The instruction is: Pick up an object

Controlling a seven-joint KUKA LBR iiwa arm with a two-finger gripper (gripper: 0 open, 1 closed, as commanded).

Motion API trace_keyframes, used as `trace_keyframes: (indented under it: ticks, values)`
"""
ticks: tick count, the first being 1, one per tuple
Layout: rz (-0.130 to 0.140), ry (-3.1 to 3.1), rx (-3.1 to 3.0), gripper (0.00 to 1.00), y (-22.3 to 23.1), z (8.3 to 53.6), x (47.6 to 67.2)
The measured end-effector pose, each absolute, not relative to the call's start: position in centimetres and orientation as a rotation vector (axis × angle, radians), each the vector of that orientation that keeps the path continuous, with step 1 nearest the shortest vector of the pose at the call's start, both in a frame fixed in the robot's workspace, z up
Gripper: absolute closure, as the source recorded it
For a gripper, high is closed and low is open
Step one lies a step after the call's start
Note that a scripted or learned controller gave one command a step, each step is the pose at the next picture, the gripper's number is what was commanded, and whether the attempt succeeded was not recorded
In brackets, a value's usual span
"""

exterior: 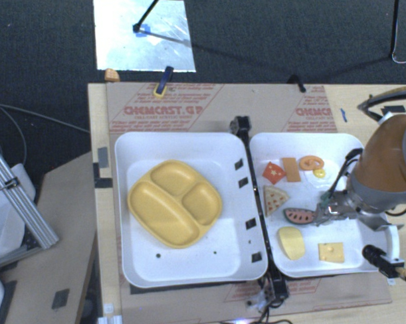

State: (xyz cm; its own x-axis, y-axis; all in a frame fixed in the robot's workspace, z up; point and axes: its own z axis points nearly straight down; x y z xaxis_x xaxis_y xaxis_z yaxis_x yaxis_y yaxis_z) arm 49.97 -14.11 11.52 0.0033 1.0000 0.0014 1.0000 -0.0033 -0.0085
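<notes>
The right bin (348,141) holds several toy foods: a red square (274,172), an orange bar (291,169), an orange ring (311,163), a pale yellow piece (320,174), a pizza slice (274,200), a watermelon slice (299,216), a yellow lump (291,242) and a cheese square (331,252). My gripper (326,210) hangs low over the middle of this bin, right at the watermelon slice's right end. The arm's wrist (383,175) covers the bin's right side. I cannot see whether anything is held.
The left bin (147,269) bears a yellow divided plate (175,203). A black divider with clips (252,189) runs between the bins. Cardboard lies under both. A black part of the arm (381,259) juts over the right bin's front right corner.
</notes>
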Motion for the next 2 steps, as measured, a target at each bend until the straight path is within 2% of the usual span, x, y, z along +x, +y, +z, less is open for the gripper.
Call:
trace_keyframes:
  ticks: [1, 2]
  values:
    - [-0.001, -2.222, -2.220, 1.00, -13.3, 8.3, 48.6]
    - [-0.008, -2.233, -2.215, 1.00, -8.7, 14.3, 48.8]
